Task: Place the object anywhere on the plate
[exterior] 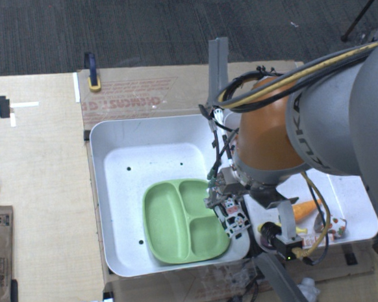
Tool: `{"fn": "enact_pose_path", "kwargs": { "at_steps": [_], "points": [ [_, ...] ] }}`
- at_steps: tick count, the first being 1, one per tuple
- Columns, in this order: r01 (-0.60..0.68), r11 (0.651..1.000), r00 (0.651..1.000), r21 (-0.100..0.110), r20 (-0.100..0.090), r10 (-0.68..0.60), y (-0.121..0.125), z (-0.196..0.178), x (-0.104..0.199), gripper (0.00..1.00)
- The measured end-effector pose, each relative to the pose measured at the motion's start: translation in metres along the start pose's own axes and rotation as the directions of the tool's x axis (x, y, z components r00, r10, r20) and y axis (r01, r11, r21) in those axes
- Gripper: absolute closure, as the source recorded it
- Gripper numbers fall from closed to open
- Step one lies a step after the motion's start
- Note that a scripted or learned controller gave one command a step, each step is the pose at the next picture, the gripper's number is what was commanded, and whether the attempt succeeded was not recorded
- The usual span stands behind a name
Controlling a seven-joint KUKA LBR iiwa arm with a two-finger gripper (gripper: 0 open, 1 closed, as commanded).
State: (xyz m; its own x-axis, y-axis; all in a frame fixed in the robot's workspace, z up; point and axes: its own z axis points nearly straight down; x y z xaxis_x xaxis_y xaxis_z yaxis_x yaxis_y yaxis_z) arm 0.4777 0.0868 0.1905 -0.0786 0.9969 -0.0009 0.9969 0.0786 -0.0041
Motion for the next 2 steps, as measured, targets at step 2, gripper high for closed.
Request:
{"fn": "enact_pose_path", "kwargs": {
  "at_steps": [2],
  "points": [
    [-0.139,0.990,0.990,0.003,0.001,0.139,0.001,0.063,0.026,0.00]
  ]
}}
